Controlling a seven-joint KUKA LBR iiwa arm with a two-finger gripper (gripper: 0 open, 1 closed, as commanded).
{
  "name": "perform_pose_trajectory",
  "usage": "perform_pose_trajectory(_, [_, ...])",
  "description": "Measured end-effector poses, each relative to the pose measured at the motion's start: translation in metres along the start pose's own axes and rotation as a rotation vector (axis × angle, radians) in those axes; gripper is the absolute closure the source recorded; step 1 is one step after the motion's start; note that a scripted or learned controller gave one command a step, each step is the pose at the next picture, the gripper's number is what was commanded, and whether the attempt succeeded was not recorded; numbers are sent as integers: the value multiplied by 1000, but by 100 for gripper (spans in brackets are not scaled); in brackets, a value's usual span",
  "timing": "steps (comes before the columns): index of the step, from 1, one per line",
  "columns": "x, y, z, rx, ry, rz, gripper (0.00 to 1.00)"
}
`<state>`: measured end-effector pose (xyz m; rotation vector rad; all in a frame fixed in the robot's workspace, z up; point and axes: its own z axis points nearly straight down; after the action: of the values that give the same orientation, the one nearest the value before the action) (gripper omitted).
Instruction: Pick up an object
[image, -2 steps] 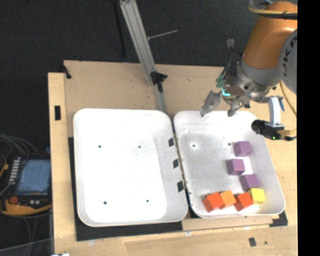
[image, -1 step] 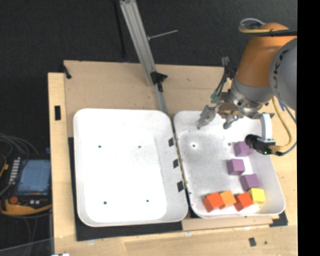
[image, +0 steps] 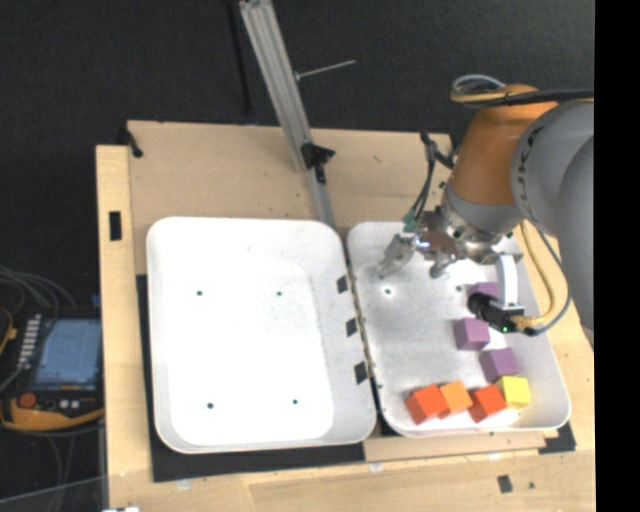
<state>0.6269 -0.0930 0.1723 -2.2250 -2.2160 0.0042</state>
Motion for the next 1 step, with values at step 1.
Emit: perform_pose_trajectory(1, [1, -3, 62, 3, 0, 0, 0])
